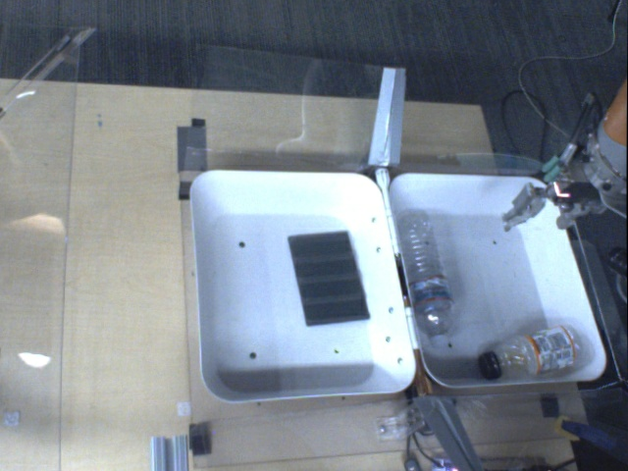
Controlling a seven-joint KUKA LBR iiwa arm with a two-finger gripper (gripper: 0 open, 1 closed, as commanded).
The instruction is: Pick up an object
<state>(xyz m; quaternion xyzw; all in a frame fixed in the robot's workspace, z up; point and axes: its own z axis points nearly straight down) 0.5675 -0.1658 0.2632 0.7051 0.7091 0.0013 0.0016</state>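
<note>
I judge the pick barely begun: my gripper (535,202) hovers at the right bin's (496,366) far right edge, fingers apart, holding nothing. Two clear bottles lie there, one (428,275) along the left wall, another (530,353) near the front. A dark ridged pad (328,277) sits in the left bin (221,263). Pale wooden worktop (108,292), dark carpet (245,18) beyond.

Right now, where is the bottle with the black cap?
The black-capped bottle lies on its side along the near wall of the right bin, right of the clear bottle.

Robotics lab: bench (118,263) w/ bins (226,292), cables (549,77).
</note>
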